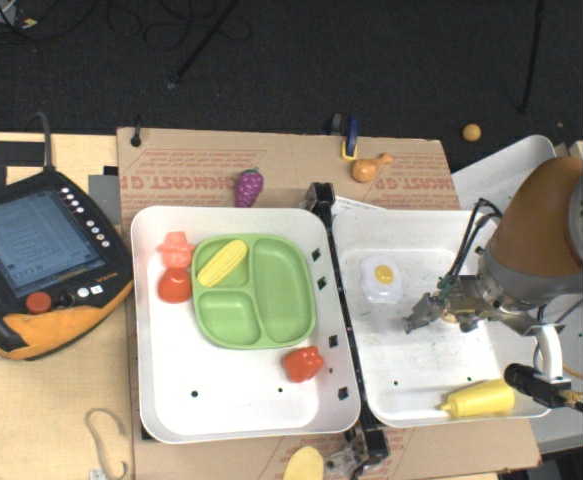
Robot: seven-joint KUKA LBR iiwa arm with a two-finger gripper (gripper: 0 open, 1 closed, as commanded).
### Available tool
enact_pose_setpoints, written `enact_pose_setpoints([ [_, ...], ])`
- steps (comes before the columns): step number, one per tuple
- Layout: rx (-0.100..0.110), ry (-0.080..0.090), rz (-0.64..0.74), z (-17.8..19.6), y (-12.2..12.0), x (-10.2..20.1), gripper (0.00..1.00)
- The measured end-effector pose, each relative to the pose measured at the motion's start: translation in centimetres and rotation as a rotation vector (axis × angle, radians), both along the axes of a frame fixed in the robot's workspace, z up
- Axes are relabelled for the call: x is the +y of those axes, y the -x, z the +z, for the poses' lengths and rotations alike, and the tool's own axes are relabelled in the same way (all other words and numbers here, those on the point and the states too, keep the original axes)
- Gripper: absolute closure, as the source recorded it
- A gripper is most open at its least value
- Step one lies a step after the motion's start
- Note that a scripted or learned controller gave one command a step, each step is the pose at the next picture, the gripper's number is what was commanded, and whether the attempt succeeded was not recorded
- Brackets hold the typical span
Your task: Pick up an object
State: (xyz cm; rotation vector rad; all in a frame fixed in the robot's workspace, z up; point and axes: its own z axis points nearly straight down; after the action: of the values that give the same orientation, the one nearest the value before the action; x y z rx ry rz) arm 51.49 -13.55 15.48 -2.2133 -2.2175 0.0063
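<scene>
Pale round object with a yellow centre point(382, 278) is judged the likeliest target. It lies in the far left part of the right-hand white bin point(411, 383), and the grey end effector point(421, 315) is seen low over that bin's floor, just beside it on the near right and apart from it. Nothing is seen gripped. Whether the end effector is spread or pressed together cannot be told at this angle. The step in hand is judged to be the approach, with the pick not yet made. A short shift toward the far left is called for next, then a descent around the object and a closing on it. As the object looks small and smooth, a slip is to be reckoned with.

On the worktop point(31, 408) the left-hand white bin point(231, 388) is set touching the right one. In it, from the left, a pink toy piece point(176, 249) and a red toy piece point(174, 286) are found close together. Next a green three-part plastic plate point(281, 298) is seen, with a yellow toy corn cob point(220, 262) in its far left compartment. A red toy fruit point(302, 364) lies just off its near right corner. In the right-hand bin, besides the pale object, a yellow squeeze bottle point(481, 399) is laid on its side at the near right edge.
</scene>
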Motion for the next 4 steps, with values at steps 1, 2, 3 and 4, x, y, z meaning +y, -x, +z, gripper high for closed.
enact_pose_setpoints([
  [1,-0.003,0.001,0.000,-4.4,-0.4,0.5,0.00],
  [2,-0.005,0.001,-0.002,-6.9,-0.4,0.7,0.00],
  [3,-0.006,0.001,-0.008,-5.7,-0.4,0.6,1.00],
  [4,-0.012,0.004,-0.003,0.5,-1.0,0.3,1.00],
])
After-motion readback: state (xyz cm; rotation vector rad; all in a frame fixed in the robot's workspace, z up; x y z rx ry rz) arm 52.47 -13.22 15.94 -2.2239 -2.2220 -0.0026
